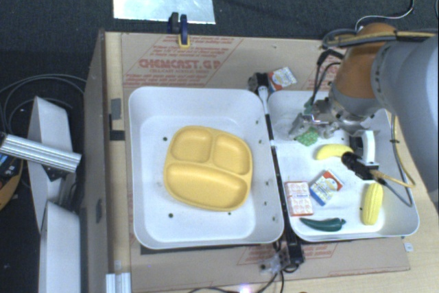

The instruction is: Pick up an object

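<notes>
My gripper [306, 123] hangs low over the back left part of the right bin [405, 216], with the grey arm reaching in from the right. A small green object [306, 138] lies directly under its tip, partly covered by it. Just to the right lies a yellow banana [333, 151]. Toward the front of the same bin are a yellow corn cob [371, 202], a dark green pepper [324, 223], a red and white card [298, 197] and a small colourful packet [325, 186].
The left bin [147, 168] holds a yellow divided plate [208, 167]. A small packet [281, 77] lies on the cardboard behind the bins. A blue clamp [180, 25] sits at the cardboard's back edge.
</notes>
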`<state>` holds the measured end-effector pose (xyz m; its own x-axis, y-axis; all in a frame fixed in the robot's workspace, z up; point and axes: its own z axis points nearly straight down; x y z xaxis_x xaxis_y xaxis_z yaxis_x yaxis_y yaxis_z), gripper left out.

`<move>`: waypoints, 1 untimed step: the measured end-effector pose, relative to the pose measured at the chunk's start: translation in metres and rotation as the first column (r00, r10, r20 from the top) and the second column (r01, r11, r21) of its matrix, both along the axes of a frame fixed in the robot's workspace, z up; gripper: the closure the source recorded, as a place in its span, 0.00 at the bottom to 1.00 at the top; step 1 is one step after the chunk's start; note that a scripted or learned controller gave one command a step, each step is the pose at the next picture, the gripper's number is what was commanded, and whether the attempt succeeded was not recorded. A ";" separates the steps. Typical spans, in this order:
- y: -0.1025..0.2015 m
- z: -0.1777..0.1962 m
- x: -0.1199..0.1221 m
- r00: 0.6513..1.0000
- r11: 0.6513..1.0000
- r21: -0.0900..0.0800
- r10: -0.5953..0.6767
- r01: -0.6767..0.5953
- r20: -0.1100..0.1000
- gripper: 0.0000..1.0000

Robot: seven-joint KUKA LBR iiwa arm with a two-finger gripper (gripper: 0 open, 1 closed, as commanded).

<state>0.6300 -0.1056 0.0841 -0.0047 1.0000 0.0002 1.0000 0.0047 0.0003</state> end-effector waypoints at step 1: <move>-0.028 0.065 0.040 1.000 1.000 -0.002 0.000 0.000 0.005 0.00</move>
<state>0.6698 -0.1338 0.1492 -0.0046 1.0000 -0.0016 1.0000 0.0046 0.0057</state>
